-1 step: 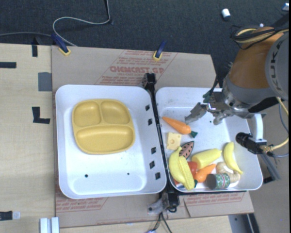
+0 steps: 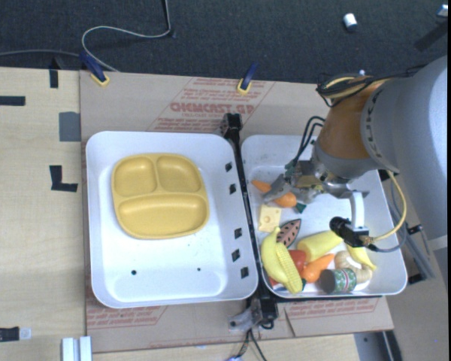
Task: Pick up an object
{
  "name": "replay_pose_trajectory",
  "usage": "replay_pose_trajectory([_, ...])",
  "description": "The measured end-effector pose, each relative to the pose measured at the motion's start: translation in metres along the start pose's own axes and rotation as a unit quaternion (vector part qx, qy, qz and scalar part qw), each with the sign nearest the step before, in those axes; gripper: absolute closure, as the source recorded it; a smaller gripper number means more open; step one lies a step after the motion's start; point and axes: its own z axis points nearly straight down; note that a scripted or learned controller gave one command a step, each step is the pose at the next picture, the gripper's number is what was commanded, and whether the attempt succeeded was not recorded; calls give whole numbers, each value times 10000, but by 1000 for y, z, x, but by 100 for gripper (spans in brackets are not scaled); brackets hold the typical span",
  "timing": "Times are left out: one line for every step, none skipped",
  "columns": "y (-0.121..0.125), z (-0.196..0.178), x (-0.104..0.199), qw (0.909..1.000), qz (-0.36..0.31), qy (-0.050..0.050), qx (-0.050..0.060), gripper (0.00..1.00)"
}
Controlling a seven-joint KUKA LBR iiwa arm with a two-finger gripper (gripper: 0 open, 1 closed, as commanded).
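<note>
My fingers (image 2: 292,189) are low in the right bin (image 2: 391,280), right at a small orange carrot (image 2: 285,199). Can't tell whether they're open or closed on it. Cheese wedge (image 2: 269,218) lies just below.

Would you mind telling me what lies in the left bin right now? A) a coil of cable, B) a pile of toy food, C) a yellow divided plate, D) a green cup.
C: the left bin holds a yellow divided plate with three compartments, lying flat in its upper half, while the pile of toy food sits in the right bin beneath the arm.
</note>
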Motion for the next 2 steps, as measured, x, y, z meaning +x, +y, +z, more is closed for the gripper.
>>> replay_pose_trajectory([0,-9,0,10000,0,-2,1,100])
replay_pose_trajectory([-37,-152,64,10000,-2,1,6,100])
